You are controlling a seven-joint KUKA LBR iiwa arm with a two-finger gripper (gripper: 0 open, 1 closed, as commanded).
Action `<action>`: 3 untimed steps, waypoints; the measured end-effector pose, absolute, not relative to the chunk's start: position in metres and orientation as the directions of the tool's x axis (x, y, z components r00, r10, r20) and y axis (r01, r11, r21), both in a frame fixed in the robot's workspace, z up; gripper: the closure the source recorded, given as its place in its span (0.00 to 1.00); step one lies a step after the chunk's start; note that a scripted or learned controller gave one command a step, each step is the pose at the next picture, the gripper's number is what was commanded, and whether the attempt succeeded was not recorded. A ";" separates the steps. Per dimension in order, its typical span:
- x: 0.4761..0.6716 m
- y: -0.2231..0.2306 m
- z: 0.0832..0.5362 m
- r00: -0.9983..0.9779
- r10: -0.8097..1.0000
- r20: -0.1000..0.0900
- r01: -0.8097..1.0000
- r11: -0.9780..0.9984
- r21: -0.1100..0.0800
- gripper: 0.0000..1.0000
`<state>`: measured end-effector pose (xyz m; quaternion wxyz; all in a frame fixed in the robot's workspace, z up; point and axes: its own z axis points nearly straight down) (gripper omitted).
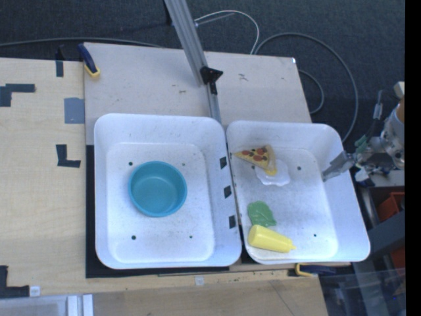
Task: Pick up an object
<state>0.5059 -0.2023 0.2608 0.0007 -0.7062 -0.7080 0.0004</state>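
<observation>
The right bin holds a toy pizza slice lying partly on a small white piece near the far side. A green leafy piece and a yellow cone-shaped piece lie close together near the front. In the left bin sits a blue bowl. My gripper hangs over the right bin's right rim, well to the right of the pizza slice, and nothing shows in it.
A grey metal pole slants down from the top to the gap between the bins. Cables loop on the dark floor behind. A blue and yellow clamp sits at the bench's back left corner.
</observation>
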 end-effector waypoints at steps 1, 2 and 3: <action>0.506 -0.202 0.261 -0.002 1.000 0.001 1.000 0.002 -0.001 0.00; 0.509 -0.198 0.197 -0.001 1.000 0.002 1.000 0.001 -0.008 0.00; 0.508 -0.192 0.152 -0.002 1.000 0.001 1.000 0.002 -0.006 0.00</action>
